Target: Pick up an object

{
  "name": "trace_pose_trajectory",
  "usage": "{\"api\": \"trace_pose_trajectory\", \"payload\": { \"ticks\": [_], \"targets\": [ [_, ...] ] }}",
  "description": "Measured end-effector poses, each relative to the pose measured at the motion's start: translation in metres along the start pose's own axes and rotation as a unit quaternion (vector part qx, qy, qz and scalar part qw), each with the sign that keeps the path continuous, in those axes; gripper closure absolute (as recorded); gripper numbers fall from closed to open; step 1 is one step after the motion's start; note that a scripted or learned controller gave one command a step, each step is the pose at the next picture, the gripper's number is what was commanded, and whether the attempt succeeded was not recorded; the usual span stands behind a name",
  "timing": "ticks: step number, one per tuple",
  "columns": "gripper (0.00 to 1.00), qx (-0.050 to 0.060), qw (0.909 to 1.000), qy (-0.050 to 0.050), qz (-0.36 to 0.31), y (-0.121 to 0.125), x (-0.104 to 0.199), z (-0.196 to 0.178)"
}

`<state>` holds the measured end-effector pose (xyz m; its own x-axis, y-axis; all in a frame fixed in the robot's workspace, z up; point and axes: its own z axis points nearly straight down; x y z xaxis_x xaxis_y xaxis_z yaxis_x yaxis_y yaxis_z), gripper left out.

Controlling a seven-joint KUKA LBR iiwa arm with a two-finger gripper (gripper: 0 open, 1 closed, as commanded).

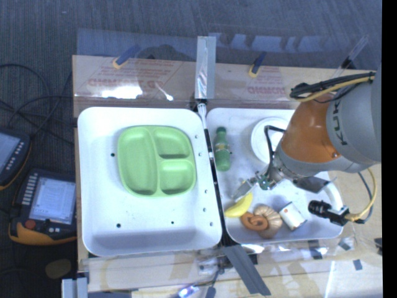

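Right bin [239, 231]: banana [239, 207], green bottle [221, 149] beside gripper [261, 182].

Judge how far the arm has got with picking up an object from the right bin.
Done: the tool is lowered into the right bin. In hand: nothing visibly. Left: grasp and lift something; the banana, green bottle and pastry all lie in the bin.

A robotics lab test bench, seen from above.

Two shallow white bins [93, 166] sit side by side on a taped cardboard-covered bench [149, 73], an industrial grey-and-orange arm [322, 135] reaching over the right one. A teach pendant [46, 203] and loose black cables [31, 98] lie on grey carpet [186, 11] past the bench's left edge.
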<state>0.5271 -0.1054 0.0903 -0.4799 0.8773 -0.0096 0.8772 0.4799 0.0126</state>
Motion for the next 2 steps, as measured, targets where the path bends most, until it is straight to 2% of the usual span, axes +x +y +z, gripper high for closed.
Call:
{"api": "trace_pose_trajectory", "payload": {
  "ticks": [1, 2],
  "targets": [
    [0.00, 0.008, 0.9968, 0.004, 0.080, 0.055, -0.031, -0.014],
    [0.00, 0.007, 0.9976, 0.004, 0.069, 0.075, -0.061, -0.067]
  ]
}}
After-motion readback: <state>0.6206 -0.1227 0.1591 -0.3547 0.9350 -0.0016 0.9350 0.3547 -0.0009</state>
